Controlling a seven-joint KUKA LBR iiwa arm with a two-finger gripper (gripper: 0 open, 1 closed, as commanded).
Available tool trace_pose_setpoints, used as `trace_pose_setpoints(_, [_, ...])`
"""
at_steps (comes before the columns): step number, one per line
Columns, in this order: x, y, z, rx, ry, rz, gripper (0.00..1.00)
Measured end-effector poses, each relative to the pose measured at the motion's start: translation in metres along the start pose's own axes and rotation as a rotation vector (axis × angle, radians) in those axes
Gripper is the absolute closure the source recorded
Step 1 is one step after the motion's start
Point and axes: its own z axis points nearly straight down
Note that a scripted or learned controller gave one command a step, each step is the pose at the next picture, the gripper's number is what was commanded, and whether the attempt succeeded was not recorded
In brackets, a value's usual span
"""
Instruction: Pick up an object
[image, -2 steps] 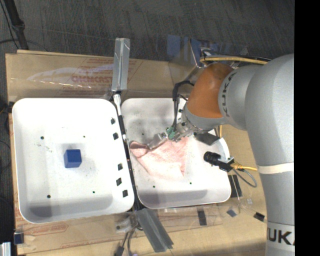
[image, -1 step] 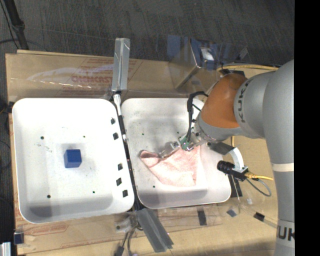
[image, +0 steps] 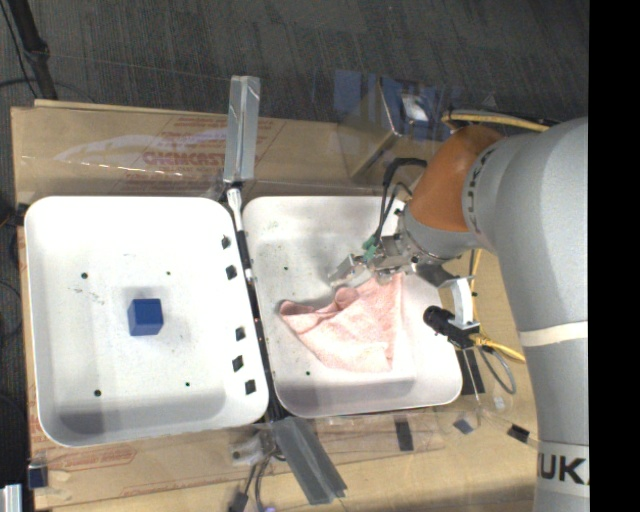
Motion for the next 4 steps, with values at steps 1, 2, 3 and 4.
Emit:
trace_pose_setpoints(1, [0.052, -0.033, 0.001, 0.004, 0.002, -0.050, 0.00])
trace_pose_setpoints(2, [0.087, -0.026, -0.001, 0.005, 0.003, -0.098, 0.00])
trace_pose_setpoints(3, [0.086, -0.026, -0.010, 0.007, 0.003, -0.101, 1.00])
trace_pose_setpoints(4, [0.086, -0.026, -0.010, 0.007, 0.003, -0.101, 0.00])
